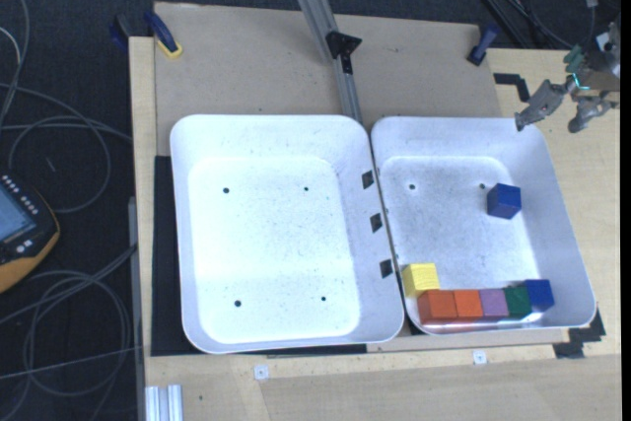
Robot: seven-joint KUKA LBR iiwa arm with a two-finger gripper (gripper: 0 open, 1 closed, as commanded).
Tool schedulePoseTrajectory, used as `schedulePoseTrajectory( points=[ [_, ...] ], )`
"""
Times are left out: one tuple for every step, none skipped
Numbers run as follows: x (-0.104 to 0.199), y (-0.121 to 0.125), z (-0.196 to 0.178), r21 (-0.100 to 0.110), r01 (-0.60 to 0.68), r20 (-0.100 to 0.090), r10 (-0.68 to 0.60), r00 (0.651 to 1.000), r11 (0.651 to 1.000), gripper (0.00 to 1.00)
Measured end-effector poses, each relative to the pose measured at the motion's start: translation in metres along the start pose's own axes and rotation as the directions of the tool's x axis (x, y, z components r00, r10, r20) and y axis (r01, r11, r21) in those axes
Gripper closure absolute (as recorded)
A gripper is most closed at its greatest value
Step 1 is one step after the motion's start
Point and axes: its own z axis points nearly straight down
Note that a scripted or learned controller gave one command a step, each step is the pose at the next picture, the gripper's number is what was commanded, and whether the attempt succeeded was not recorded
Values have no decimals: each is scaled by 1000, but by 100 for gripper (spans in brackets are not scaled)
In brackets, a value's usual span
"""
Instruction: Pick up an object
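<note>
With the gripper (557, 106) spread open and empty past the far right corner of the right bin (564, 242), the lone blue cube (504, 200) (clear of the near-wall row) is best approached from straight above, fingers straddling it.

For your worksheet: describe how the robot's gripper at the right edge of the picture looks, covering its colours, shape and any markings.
The gripper is small and metallic grey, with two slim grey fingers splayed apart. A small teal-green spot sits on its body. Other markings are too small to tell.
</note>
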Motion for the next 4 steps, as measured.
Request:
schedulePoseTrajectory(
  points=[
    [-8, 32, 115, 8, 0, -3, 0, 1000, 1000, 0],
    [-8, 20, 189, 8, -2, -3, 2, 1000, 1000, 0],
    [-8, -13, 184, 3, -2, -1, 2, 1000, 1000, 0],
    [10, 51, 183, -8, 3, 1, -3, 1000, 1000, 0]
  ],
)
